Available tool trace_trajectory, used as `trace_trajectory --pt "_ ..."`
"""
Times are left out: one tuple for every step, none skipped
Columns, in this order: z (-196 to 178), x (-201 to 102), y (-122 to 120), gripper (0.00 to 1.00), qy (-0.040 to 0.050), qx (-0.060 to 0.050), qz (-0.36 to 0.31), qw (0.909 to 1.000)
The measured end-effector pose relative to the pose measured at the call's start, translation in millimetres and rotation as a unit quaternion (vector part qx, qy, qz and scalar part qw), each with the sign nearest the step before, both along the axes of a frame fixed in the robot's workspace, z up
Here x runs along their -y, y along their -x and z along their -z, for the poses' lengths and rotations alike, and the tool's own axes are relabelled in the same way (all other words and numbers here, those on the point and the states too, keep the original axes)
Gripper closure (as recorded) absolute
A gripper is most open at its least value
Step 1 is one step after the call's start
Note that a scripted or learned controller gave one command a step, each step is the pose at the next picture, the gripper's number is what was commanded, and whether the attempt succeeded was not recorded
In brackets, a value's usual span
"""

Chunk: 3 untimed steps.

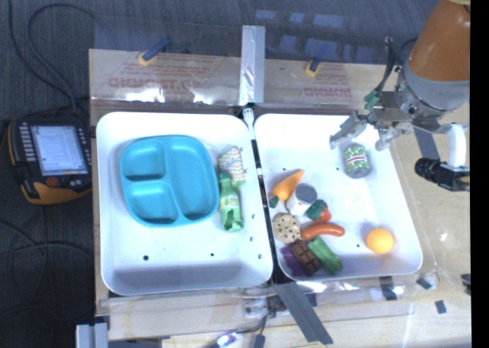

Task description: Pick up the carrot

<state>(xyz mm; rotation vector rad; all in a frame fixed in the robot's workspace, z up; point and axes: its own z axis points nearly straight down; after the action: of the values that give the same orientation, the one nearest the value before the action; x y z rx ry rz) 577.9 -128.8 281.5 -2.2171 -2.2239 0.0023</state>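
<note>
Camera view: gripper [365,134] spread open above can [356,160], far from carrot [287,185].

Grey arm with orange band [447,40]: upper part cut off by top and right edges. Gripper [367,131] above green-labelled can [356,160]: finger detail too blurred to read. Can label print illegible. Dark chocolate-brown block [302,256], well below can: partly covered by neighbouring green veg [327,256].

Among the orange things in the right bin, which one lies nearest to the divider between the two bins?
The carrot: long, tapered, with a green end, lying close to the divider. The round orange fruit sits far off, near the bin's front right corner.
</note>
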Motion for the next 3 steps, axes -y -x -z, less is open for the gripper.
trace_trajectory --pt "-48.4 -24.5 38.5 0.0 -0.0004 0.001 -0.032 0.9995" --pt "99.0 -70.0 27.8 0.0 -0.0003 -0.001 -0.005 1.0" --pt "191.1 -25.9 10.9 0.0 0.0008 0.007 -0.054 0.9985"
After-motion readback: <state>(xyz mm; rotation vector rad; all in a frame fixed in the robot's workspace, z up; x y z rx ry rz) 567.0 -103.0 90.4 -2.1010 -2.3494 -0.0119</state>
